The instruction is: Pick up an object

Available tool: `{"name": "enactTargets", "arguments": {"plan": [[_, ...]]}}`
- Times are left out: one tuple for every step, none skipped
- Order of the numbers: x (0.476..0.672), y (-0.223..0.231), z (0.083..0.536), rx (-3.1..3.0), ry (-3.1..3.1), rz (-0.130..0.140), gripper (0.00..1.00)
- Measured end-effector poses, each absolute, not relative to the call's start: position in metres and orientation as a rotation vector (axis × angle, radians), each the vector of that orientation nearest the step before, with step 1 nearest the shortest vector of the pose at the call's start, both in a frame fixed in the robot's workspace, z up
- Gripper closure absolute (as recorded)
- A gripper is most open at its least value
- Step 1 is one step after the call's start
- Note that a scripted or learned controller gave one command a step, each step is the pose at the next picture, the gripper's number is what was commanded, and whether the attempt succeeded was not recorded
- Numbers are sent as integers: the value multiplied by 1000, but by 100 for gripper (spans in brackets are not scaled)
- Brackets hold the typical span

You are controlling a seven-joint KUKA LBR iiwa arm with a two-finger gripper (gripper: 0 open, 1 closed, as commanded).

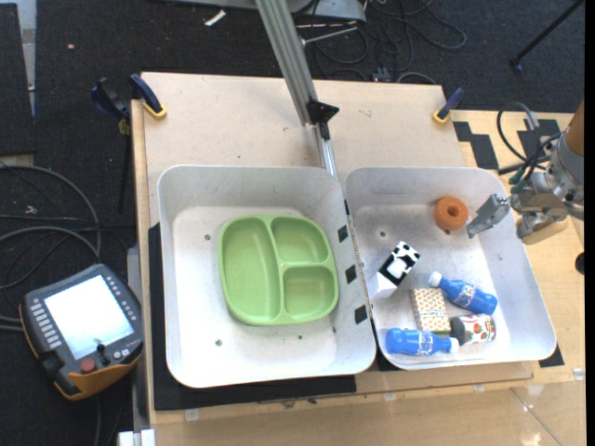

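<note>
Here, pincer (509,214) above right bin's (535,291) edge, near orange ring (452,213).

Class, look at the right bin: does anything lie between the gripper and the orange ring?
Nothing visible does. The gripper sits at the right bin's right side, and the orange ring lies just to its left, with bare bin floor between them. The bottles and boxes lie nearer the camera.

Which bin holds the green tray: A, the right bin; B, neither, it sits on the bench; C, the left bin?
C: the green tray lies flat inside the left bin, while the right bin holds the small items.
</note>
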State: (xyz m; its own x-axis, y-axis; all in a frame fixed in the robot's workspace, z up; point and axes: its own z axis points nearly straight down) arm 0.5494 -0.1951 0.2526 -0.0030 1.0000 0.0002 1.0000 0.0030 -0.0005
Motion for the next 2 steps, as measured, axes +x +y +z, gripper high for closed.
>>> {"name": "enactTargets", "arguments": {"plan": [[549,-195,253,-2218,-2224,0,0],[544,-196,208,-2219,-2218,5,0]]}}
